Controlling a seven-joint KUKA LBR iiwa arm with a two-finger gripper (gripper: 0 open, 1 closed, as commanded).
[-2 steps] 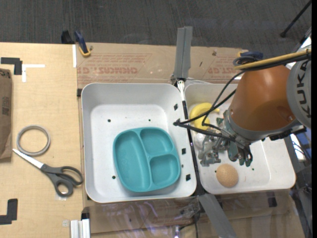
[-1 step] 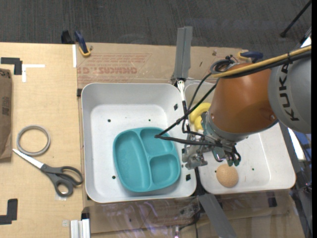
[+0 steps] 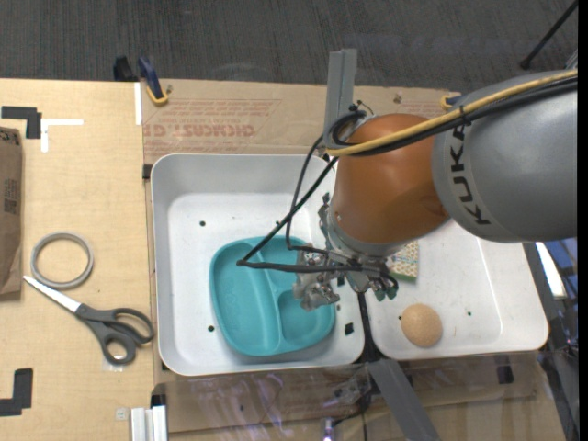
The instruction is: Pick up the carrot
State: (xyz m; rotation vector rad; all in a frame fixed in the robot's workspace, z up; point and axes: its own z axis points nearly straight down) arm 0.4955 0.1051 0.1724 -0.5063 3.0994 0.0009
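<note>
Brown cardboard covers the bench (image 3: 83, 182) around two white bins. The gripper (image 3: 317, 294) hangs low over the right compartment of a teal divided plate (image 3: 243, 292) in the left bin (image 3: 184, 191), tangled in black cables; whether it is open or closed cannot be told. Where the carrot lies, or how it looks, cannot be told either. The arm's orange band (image 3: 386, 191) covers much of the right bin (image 3: 487, 283), cutting off a patterned pad (image 3: 406, 262) near a tan ball (image 3: 422, 325)

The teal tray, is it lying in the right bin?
No, the teal tray lies in the left bin, while the right bin holds a tan round object.
</note>
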